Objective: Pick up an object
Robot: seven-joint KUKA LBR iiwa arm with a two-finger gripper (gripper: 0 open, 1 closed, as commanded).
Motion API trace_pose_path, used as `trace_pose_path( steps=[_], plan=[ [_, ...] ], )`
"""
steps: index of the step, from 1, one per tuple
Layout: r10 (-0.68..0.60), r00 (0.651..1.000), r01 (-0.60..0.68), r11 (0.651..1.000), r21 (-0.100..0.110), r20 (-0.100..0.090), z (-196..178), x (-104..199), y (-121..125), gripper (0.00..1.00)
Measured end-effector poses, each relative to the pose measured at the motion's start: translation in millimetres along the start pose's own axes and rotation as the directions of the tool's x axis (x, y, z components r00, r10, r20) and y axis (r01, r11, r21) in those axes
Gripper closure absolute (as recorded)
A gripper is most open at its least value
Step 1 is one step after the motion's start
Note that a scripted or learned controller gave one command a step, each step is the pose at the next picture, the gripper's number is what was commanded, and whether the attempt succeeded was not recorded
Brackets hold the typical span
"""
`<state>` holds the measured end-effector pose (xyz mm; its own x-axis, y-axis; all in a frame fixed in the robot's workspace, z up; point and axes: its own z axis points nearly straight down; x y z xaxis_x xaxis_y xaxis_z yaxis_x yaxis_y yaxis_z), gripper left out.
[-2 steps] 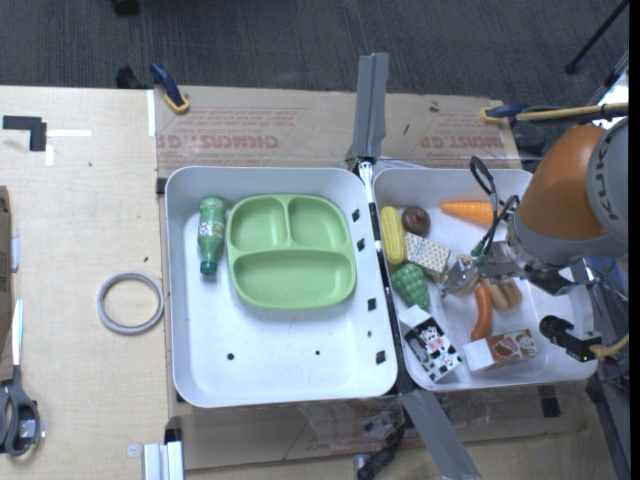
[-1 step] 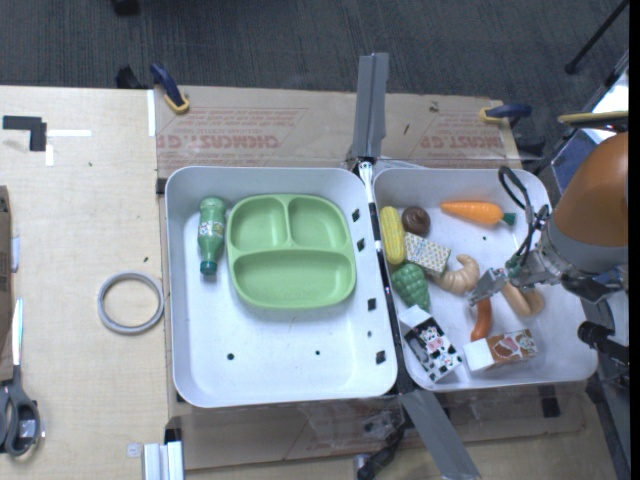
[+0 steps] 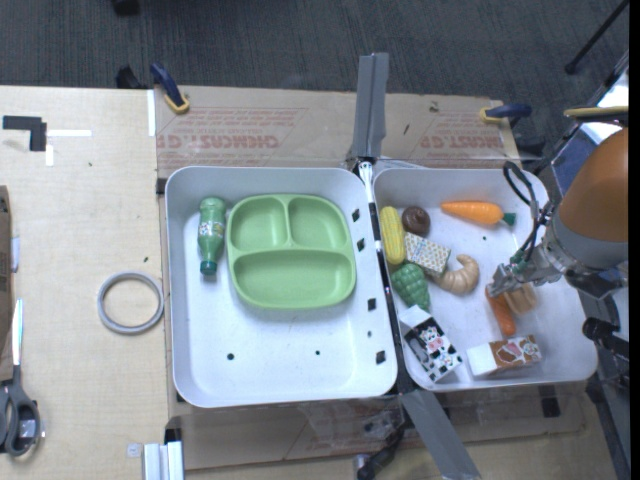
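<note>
My gripper [image 3: 512, 286] is low in the right bin [image 3: 560, 368], near its right wall. Just below it lies a small orange piece [image 3: 503, 318], close to the gripper's tip or touching it; I cannot tell which. A croissant [image 3: 460, 275] lies to its left. Further off are a carrot [image 3: 472, 211], a chocolate donut [image 3: 415, 219], a corn cob [image 3: 392, 234], a speckled cracker [image 3: 427, 254] and a green vegetable [image 3: 410, 284]. A cow-patterned carton [image 3: 432, 348] and a small packet [image 3: 508, 355] lie near the front.
The left bin [image 3: 280, 368] holds a green divided plate [image 3: 292, 249] and a green bottle [image 3: 210, 234]. On the bench to the left are a tape ring [image 3: 131, 301] and scissors [image 3: 18, 413]. Bare bin floor shows right of the carrot.
</note>
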<state>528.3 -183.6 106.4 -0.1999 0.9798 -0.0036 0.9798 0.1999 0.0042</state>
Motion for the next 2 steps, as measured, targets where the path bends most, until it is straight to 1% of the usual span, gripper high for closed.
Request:
trace_pose_path(
  steps=[1,2],
  plan=[
    [-0.112,0.994,0.112,0.994,0.002,-0.001,13,36,31,1.00],
    [0.050,0.999,-0.050,0.999,0.001,-0.002,13,9,50,1.00]
  ],
)
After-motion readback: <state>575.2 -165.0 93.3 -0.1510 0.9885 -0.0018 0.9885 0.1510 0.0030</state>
